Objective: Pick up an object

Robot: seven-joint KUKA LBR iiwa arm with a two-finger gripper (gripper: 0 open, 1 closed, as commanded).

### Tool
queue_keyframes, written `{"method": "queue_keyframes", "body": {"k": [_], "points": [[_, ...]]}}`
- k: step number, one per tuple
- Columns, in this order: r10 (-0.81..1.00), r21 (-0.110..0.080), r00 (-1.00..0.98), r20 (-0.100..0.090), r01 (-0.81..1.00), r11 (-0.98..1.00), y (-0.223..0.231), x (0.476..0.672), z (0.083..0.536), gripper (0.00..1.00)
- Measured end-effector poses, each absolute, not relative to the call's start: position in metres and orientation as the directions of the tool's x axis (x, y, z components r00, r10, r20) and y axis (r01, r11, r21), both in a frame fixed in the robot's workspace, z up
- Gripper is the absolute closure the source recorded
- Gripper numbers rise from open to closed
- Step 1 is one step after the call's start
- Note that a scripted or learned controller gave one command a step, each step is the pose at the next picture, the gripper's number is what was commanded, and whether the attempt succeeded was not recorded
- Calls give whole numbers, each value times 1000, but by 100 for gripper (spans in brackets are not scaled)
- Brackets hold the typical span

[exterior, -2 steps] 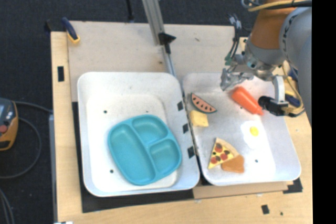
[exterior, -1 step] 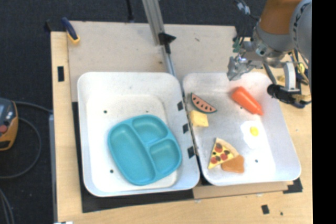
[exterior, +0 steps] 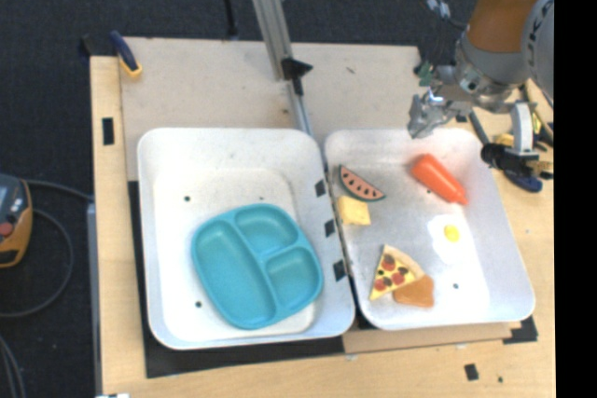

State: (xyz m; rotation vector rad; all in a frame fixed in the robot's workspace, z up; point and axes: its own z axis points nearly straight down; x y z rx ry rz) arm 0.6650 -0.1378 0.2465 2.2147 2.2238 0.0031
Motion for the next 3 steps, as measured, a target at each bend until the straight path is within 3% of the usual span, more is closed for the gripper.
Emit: {"method": "queue_keyframes", "body": {"k": [1, 3], "points": [[1000, 0, -5, 0, 1000, 5, -90, 644, 240, 100], [1000, 0, -7, 1, 1000, 7, 16, 630, 241, 100]]}}
